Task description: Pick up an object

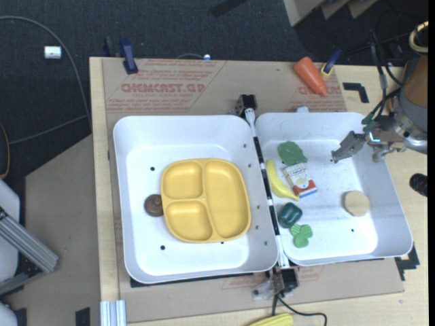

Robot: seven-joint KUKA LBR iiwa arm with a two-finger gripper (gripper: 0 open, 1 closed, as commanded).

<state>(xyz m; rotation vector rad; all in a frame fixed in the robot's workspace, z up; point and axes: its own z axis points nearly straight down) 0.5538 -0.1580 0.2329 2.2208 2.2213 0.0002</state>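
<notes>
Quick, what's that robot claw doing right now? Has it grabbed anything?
End effector: over the right bin, nothing seen in its grasp; open or closed cannot be told.

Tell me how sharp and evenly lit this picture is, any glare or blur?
Camera view: lighting is even and soft, with faint shadows inside the left bin and right bin; no hard glare on the yellow tray; the gripper looks slightly soft against the bin, while the banana and small carton are fairly crisp, though the carton's print is too small to read.

A divided plate (204,200) lies in the left bin (129,155), a banana (277,180) in the right bin (387,182).
</notes>
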